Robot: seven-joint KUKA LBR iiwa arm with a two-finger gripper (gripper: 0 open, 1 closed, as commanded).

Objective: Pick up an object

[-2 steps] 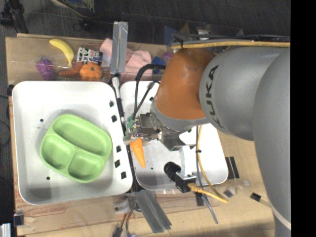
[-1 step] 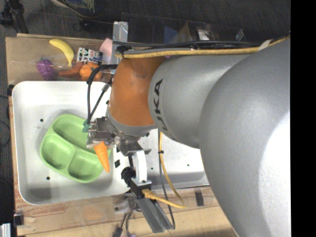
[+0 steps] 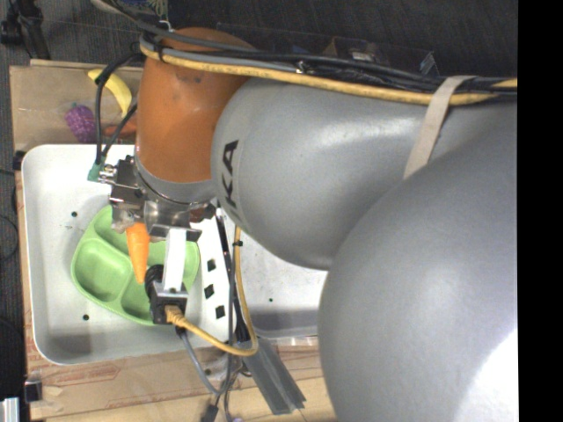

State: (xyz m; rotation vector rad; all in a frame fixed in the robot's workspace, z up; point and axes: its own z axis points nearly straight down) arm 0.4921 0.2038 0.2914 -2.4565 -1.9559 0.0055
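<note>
Below, white bin (image 3: pixel 44 236) on seemingly wooden bench (image 3: pixel 44 86).

Arm (image 3: pixel 369 174): smooth grey casing, black lettering near the wrist, orange band (image 3: pixel 176 112) above it. Yellow cable (image 3: pixel 334 82) and black cables run along the top, held by a beige strap (image 3: pixel 433 121). Wrist hardware is metallic; a yellow-and-black lead (image 3: pixel 211 337) hangs below.

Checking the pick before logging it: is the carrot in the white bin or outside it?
In. The carrot lies over the green divided plate, which sits inside the white bin, just below the gripper.
</note>
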